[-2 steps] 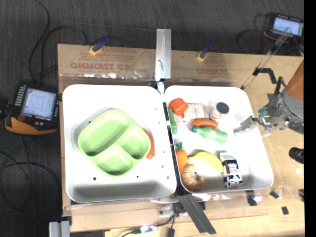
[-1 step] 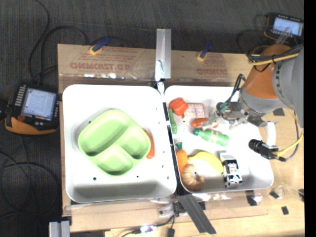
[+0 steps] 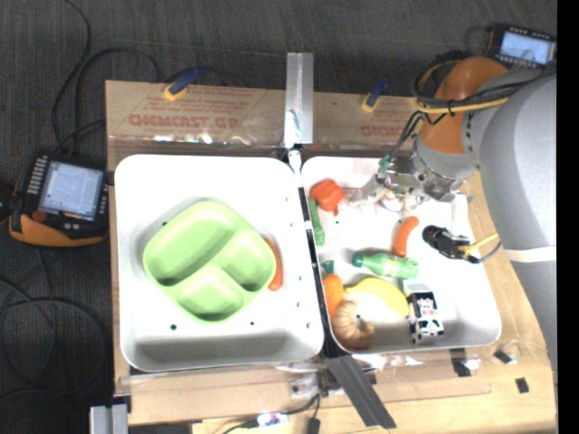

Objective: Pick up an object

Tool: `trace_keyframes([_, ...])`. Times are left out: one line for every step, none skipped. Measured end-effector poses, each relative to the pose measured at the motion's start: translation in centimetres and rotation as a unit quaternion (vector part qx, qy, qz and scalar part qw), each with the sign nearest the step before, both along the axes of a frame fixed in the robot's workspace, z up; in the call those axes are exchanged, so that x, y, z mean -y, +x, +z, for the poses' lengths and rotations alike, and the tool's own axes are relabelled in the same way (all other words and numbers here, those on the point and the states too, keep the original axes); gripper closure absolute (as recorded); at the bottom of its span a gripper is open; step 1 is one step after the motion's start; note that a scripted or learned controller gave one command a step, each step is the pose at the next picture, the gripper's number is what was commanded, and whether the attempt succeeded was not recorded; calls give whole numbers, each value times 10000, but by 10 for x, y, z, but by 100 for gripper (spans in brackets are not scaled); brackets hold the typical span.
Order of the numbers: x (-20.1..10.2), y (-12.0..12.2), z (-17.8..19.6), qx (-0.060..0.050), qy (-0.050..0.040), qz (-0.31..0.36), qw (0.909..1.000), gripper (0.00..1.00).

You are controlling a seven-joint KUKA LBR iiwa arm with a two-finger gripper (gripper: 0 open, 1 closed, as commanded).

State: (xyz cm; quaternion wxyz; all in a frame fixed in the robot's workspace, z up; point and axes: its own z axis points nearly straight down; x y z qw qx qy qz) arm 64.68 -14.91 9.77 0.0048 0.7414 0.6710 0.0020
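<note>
Gripper (image 3: 398,186) at the right bin's (image 3: 472,287) far edge, open or closed impossible to tell, orange stick (image 3: 405,235) near it, green bottle (image 3: 384,264) mid-bin, banana (image 3: 380,295) toward the near edge.

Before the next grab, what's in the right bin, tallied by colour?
Orange: 3, top piece, long piece, carrot
Green: 2, bottle, wall-side piece
Yellow: 1, banana
Brown: 1, pastry
Black-and-white: 1, toy car
Total: 8
</note>
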Motion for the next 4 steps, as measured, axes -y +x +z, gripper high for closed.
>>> trace_keyframes([2, -2, 10, -56, -14, -13, 10000, 100])
trace_keyframes([29, -86, -7, -6, -11, 1768, 9843, 100])
trace_keyframes([70, -82, -6, 24, -25, 3556, 9346, 100])
trace_keyframes([14, -46, 108, -41, 5, 2817, 9595, 100])
